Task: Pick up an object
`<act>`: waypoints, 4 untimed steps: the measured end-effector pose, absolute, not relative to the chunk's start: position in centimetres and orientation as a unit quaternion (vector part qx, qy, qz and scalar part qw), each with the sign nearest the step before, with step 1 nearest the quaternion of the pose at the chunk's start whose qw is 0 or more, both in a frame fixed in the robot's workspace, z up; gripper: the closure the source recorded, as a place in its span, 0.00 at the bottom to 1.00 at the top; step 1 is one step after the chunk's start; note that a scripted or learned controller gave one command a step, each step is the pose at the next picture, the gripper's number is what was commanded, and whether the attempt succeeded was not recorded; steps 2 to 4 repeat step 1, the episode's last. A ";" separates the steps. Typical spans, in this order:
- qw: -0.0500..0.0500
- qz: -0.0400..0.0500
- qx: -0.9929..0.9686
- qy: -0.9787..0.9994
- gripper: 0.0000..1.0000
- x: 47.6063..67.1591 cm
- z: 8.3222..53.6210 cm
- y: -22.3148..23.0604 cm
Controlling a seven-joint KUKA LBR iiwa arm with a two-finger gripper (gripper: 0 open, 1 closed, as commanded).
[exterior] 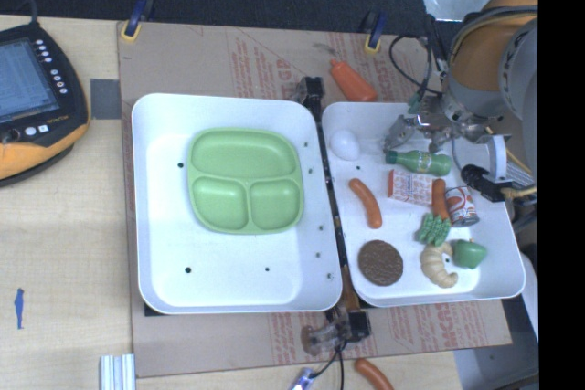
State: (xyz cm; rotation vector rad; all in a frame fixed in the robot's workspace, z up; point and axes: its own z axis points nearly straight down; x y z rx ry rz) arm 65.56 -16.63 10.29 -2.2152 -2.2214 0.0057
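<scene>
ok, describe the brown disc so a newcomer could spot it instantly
Look in the right bin, at its near-left corner. The brown disc lies flat there, below the sausage and left of the croissant. It is the only round, dark brown item.

Divided plate [245,180] in left bin [155,196] — bottle [420,162], sausage [366,202], cookie [379,261] in right bin [498,286].

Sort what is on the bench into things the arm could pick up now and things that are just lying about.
For the job, in the right bin:
gripper
green bottle
white ball
sausage
brown patty
croissant

Lying about:
green divided plate in the left bin
orange carrot on the cardboard behind the bins
handheld screen at the far left
</scene>
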 end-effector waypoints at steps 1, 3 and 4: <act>0.001 0.002 -0.705 -0.709 0.00 64.1 9.2 -15.2; 0.001 0.002 -0.705 -0.709 0.00 64.1 9.2 -15.2; 0.001 0.002 -0.705 -0.709 0.00 64.1 9.2 -15.2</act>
